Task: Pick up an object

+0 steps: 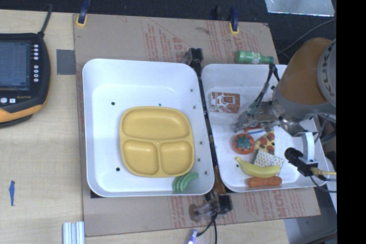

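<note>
My gripper (250, 120) hangs low in the right bin (229, 74), near its middle. It is just above a red round toy with a green top (243, 143) and right of a small orange and white packet (224, 102). A pizza slice toy (265, 150) lies beside the red toy. A yellow banana (260, 167) and an orange sausage (265, 182) lie along the bin's front edge. The arm's grey wrist and orange band (303, 74) cover the bin's right side.
The left bin (100, 100) holds a yellow divided plate (155, 141) and a green pea pod (184, 182) at its front right corner. A green bottle (253, 57) lies behind the right bin. A control pendant (20, 80) sits at far left.
</note>
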Action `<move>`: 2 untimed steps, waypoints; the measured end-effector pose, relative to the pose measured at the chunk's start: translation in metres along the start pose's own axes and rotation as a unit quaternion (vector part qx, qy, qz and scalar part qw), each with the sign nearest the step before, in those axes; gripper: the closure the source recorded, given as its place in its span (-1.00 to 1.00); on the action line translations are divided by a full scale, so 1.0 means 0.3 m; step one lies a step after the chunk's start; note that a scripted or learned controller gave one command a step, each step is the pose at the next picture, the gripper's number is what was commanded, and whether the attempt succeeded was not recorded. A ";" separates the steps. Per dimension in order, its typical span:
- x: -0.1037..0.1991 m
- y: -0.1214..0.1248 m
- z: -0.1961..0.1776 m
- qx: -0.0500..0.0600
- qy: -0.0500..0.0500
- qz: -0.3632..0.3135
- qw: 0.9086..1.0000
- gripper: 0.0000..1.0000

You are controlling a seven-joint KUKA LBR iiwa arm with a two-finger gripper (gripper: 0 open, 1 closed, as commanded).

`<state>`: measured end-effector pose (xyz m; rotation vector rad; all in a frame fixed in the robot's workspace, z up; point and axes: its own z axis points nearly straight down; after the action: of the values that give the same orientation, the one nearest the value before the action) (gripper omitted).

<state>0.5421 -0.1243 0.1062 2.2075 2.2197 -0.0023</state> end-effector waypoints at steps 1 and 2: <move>0.092 -0.111 0.042 0.003 0.004 0.001 1.000 -1.00; 0.084 -0.159 0.041 0.001 0.003 -0.001 1.000 -1.00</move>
<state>0.4944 -0.0994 0.0933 2.2113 2.2258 0.0021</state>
